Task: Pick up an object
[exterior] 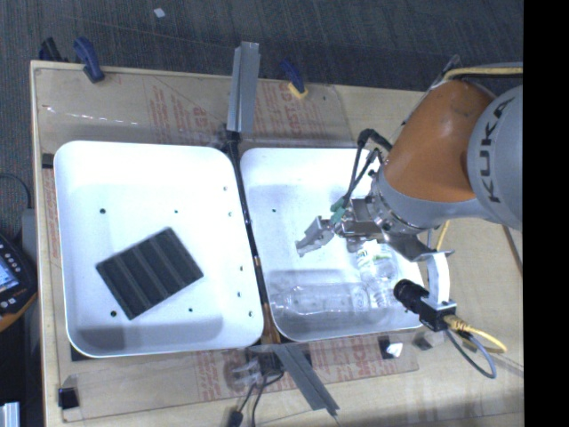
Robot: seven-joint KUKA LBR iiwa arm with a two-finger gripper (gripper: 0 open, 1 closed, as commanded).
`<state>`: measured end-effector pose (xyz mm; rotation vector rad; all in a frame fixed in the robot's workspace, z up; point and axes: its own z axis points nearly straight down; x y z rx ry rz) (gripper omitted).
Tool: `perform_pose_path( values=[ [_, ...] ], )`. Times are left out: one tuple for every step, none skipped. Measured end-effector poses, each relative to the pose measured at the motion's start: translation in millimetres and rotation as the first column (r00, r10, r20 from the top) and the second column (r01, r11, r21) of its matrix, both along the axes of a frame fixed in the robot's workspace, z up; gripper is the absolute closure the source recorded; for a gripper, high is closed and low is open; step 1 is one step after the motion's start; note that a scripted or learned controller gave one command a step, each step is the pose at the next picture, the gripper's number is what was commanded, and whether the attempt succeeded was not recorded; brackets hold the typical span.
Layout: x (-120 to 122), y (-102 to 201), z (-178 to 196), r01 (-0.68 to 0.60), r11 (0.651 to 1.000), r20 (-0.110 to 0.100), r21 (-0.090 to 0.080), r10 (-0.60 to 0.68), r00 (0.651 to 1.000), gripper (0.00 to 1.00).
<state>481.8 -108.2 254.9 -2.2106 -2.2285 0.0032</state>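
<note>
One gripper (313, 236) is all I have, hanging over the right bin (267, 181), and I cannot tell how it is set or whether it has hold of anything. Just right of it and below lie clear plastic bottles (331, 299), one along the bin's near wall, one (373, 265) under the wrist. I'd aim at a bottle's middle, square across it, since clear round plastic likely slips. The left bin (80, 163) holds a dark ribbed panel (148, 271). Both sit on the counter (133, 105).

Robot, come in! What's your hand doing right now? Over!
Hand over right bin, nothing between its fingers. Clear bottles below it. Dark ridged pad in left bin.
</note>
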Motion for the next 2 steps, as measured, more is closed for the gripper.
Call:
perform_pose_path(
  values=[
    [6,-27,-13,0.224,0.975,0.003,-0.001,-0.224,0.975,0.0],
    [42,-94,-14,0.259,0.966,0.002,-0.001,-0.259,0.966,0.0]
  ],
)
